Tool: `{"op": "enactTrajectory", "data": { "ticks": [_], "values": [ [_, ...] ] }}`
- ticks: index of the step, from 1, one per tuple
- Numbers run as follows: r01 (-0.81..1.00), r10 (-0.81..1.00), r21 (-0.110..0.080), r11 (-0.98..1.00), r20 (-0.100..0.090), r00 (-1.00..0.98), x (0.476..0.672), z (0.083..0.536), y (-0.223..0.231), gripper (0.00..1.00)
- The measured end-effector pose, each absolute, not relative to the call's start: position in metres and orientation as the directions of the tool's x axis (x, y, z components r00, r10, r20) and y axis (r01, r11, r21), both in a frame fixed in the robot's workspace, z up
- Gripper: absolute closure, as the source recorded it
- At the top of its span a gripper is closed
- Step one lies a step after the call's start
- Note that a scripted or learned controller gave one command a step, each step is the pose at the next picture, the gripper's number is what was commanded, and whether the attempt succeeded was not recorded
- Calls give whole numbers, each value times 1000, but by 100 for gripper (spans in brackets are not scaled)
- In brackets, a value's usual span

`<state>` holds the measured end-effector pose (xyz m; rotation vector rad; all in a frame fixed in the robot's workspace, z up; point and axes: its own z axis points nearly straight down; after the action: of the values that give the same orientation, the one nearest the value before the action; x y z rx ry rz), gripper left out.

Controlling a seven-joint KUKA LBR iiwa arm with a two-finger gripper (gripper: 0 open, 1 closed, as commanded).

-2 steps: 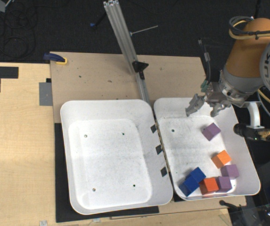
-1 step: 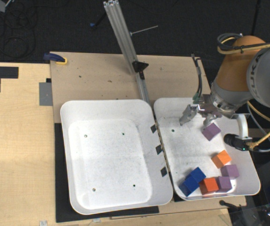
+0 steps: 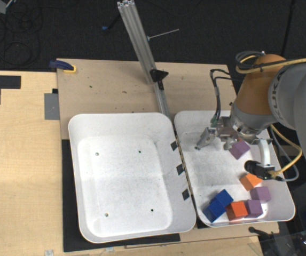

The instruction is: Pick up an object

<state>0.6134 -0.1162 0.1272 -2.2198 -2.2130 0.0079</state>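
Small foam blocks in the right bin: purple block tilted near mid-bin, orange block below it, then blue, orange and two purple clustered at the near corner.

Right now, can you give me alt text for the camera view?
The grey arm's gripper hangs over the right bin, apart from the blocks: a purple block near the wrist, and blue, orange and purple ones clustered in the near corner.

A robotics lab: bench with white bins, loose cables.
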Motion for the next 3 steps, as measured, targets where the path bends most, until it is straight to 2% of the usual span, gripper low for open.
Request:
{"op": "enactTrajectory", "data": {
  "ticks": [1, 3],
  "values": [
    [1000, 1000, -4, -11, 1, 11, 614, 140, -118, 100],
    [1000, 1000, 2, -3, 0, 3, 610, 226, -126, 100]
  ]
}}
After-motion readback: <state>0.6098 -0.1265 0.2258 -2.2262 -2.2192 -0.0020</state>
